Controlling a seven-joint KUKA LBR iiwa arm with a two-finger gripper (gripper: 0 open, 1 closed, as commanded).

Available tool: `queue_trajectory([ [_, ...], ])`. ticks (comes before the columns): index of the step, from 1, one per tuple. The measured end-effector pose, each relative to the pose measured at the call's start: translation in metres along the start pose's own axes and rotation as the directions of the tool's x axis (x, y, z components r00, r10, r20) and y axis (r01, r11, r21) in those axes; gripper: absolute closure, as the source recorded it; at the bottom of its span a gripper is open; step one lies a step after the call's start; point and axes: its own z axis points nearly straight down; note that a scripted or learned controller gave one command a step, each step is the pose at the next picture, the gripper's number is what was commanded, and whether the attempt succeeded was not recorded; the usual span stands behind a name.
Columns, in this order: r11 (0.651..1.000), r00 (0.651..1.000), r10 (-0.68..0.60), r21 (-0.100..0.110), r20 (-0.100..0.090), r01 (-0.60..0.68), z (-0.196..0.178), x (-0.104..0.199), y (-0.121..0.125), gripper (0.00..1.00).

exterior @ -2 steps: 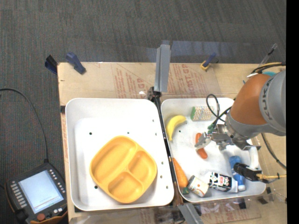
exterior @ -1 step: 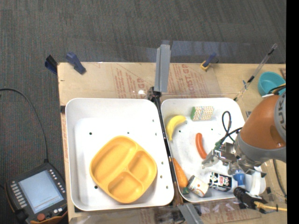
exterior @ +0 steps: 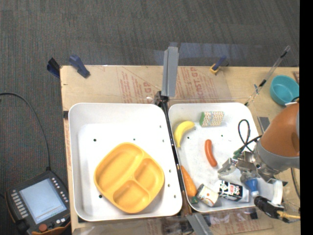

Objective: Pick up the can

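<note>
the left shallow white bin (exterior: 83, 131) sits well off to my gripper's left, and a yellow three-compartment plastic tray (exterior: 129, 176) lies in it. my two-finger metal gripper (exterior: 234, 166) hangs low over the right shallow white bin (exterior: 230, 109), near its lower right corner, and i cannot tell whether it is released or clenched; nothing visibly sits in it. just below the gripper lies the small white can with black print (exterior: 230, 190), on its side against the bin's near wall. touching the can's left end is a small white toy with red and green marks (exterior: 207, 195). left of that an orange carrot (exterior: 187, 181) rests along the bin's left wall. up and left of me are a red sausage-shaped piece (exterior: 211, 152), a yellow banana (exterior: 183, 130) and a speckled green-and-white sponge block (exterior: 212, 118).

my worry: the can looks round and lying flat, so closing off-centre could roll it away, and the wall and the touching toy may crowd a clean descent.
</note>
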Motion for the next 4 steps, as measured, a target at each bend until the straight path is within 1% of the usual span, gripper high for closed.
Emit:
queue_trajectory([
  [1, 0.999, 0.999, 0.046, -0.002, 0.025, -0.046, 0.005, 0.056, -0.022, 0.0],
  [2, 0.999, 0.999, -0.053, 0.008, 0.007, 0.053, 0.004, 0.02, 0.054, 0.0],
  [3, 0.999, 0.999, -0.038, -0.006, 0.018, 0.039, -0.032, 0.03, 0.119, 0.0],
  [4, 0.967, 0.967, -0.253, 0.0, 0.027, 0.253, 0.002, 0.06, 0.152, 0.0],
])
